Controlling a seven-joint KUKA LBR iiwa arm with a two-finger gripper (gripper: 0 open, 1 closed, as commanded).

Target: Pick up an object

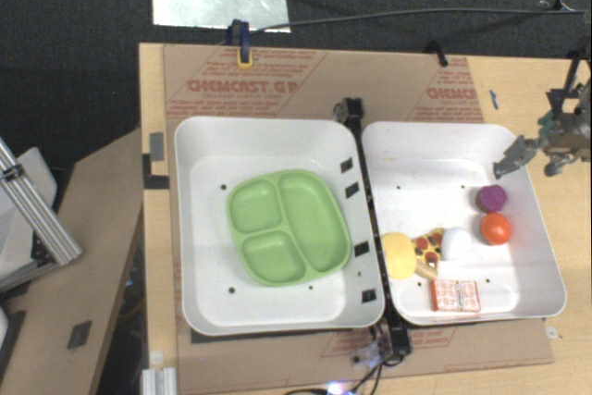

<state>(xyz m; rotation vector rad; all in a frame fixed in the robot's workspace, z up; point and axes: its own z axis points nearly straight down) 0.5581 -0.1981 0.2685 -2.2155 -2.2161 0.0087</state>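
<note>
The right bin (435,157) holds several small objects near its front right. A purple plum-like fruit (491,197) lies just behind an orange ball (496,228). To their left sit a white rounded piece (455,242), a yellow lemon-shaped fruit (399,254) and a small red-spotted item (427,244). A red and white box (454,296) lies by the front wall. My gripper (532,165) hangs over the bin's far right corner, above and behind the purple fruit. It is open, with nothing between its fingers.
The left bin (199,199) holds a green divided plate (288,226). Black clips join the two bins along the middle wall (361,199). A cardboard sheet (277,79) lies under both bins. A cable (416,12) runs across the dark floor behind.
</note>
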